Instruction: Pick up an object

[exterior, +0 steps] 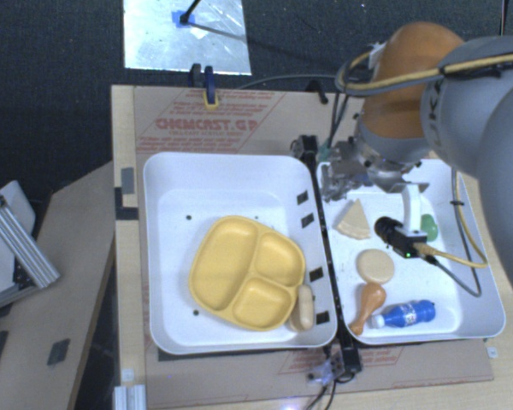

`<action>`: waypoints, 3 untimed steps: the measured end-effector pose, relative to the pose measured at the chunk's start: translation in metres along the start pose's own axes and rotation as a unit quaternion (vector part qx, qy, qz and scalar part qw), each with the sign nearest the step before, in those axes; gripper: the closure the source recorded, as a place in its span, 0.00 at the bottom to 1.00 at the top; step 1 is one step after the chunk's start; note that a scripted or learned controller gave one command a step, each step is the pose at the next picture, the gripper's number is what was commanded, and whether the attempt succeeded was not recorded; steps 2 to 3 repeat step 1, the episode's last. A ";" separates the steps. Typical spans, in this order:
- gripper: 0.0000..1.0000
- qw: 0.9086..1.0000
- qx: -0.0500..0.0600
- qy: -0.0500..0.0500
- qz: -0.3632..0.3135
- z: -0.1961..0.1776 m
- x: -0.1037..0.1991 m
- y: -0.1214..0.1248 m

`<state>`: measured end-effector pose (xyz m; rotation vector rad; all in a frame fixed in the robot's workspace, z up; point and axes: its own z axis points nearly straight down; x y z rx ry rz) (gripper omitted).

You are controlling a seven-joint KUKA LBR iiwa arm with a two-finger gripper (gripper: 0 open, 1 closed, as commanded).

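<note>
— Blue plastic comes first: a small blue bottle lying on its side at the near edge of the right bin. What is beside it?

— A tan toy drumstick, just to its left, thick end toward the divider. Across that divider, in the left bin, a pale bread roll lies against the near corner of a yellow divided plate.

— And farther back on the right?

— A round beige biscuit just behind the drumstick, then a pale wedge like a slice of cheese, a little apart from it. A small green thing lies to the right of the wedge, too hidden to name.

— Where is the claw?

— At the far left corner of the right bin, close to the divider and just behind the wedge. Whether it is spread or pressed together I cannot tell. The grey arm with its orange band hangs over the far part of that bin.

— Beyond the bins?

— Both stand on brown cardboard with red lettering, laid on the counter. A blue and yellow clamp grips its far edge, and behind that lies a shiny foil sheet.
</note>
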<state>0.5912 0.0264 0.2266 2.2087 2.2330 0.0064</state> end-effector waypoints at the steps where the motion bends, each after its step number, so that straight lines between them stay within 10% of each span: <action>1: 1.00 1.000 0.000 0.000 0.000 -0.009 0.054 0.016; 3: 1.00 1.000 0.000 0.000 0.000 -0.009 0.054 0.016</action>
